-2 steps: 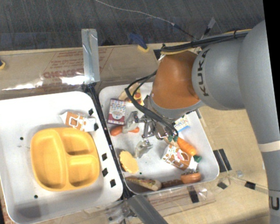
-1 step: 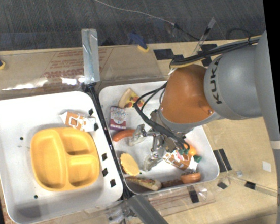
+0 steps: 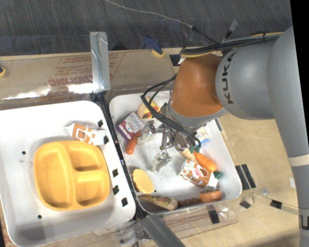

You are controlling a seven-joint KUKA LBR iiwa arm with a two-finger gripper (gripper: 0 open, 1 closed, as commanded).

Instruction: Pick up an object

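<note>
Clearly, in the camera view, my gripper (image 3: 166, 147) hangs low inside the right bin (image 3: 230, 164), and I cannot tell its opening or if it has anything. Just right of it and a bit below lies the toy carrot (image 3: 204, 161), leaning on a small printed carton (image 3: 190, 173). Left of me lies a red sausage (image 3: 132, 144). I judge the carrot light, stiff and smooth, so it may slip; I would take it across its thick middle.
</note>
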